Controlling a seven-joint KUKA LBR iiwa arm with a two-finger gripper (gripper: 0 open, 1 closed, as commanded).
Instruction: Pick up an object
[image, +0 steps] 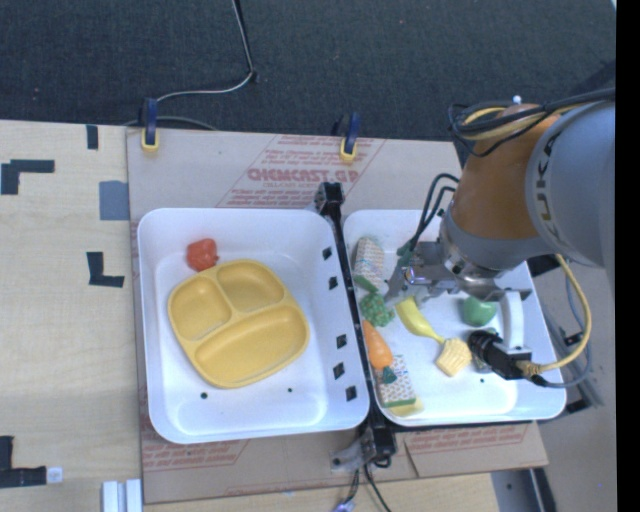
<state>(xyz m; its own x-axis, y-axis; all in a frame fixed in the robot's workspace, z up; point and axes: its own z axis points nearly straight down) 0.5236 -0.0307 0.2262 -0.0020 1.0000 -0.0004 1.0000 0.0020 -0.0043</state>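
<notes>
My arm (520, 180) is the thing closest to the camera, big and grey with an orange band. It bends down into the right bin (545, 405), because that is where most of the toys are.

My fingers (408, 282) hang low over the left part of that bin. My wrist hides them from above, so I cannot tell if they are apart or together. I see nothing between them, so I do not think I have a toy yet.

The banana (415, 318) is just under my fingers, a bit toward the front. It looks like the easiest thing to grab. The green leafy toy (372, 305) is just beside my fingers, on the side by the bin wall. The corn (368, 255) is near too, toward the back. The carrot (377, 345) lies further front, close to the wall, so it would be hard to get around.

The green ball (478, 310) sits on the other side, half under my wrist. A yellow block (453, 355) lies near the banana's far end.

Far from my fingers, in the left bin (160, 400), are a yellow plate (237, 320) and a small red toy (202, 253). Both bins sit on the desk (60, 350).
</notes>
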